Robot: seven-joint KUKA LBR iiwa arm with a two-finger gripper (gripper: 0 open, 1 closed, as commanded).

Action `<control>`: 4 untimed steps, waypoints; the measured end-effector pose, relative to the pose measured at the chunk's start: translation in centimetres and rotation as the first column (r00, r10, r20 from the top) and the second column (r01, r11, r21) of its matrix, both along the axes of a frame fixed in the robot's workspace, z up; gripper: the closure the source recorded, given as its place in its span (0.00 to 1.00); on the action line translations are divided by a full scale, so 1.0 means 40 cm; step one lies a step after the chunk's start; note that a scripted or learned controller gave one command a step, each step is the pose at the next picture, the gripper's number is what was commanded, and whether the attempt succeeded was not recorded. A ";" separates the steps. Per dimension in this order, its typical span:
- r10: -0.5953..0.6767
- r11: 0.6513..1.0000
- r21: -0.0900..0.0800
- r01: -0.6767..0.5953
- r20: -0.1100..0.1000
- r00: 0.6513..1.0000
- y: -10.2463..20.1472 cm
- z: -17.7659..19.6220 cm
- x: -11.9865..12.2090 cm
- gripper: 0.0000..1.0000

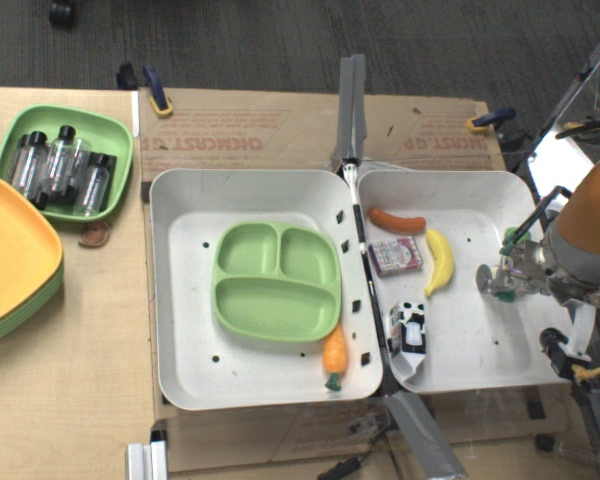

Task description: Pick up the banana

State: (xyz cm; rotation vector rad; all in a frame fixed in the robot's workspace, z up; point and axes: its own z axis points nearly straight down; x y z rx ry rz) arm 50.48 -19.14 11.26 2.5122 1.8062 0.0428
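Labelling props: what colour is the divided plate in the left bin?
Light green; the divided plate shows clearly in the camera view, in the left bin.

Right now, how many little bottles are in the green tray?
3 little bottles lie side by side in the green tray, left of the white bins. More could hide underneath.

Banana in rt bin, hand to its rt.

Open bin floor btwn pincer & banana; purple card crowds banana's far side.
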 end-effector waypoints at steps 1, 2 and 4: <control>0.102 0.995 0.013 -0.101 -0.029 0.994 0.171 -0.033 -0.053 1.00; 0.150 0.989 0.021 -0.149 -0.052 0.987 0.146 0.320 -0.067 1.00; 0.336 0.942 0.020 -0.336 -0.052 0.940 0.215 0.467 -0.065 1.00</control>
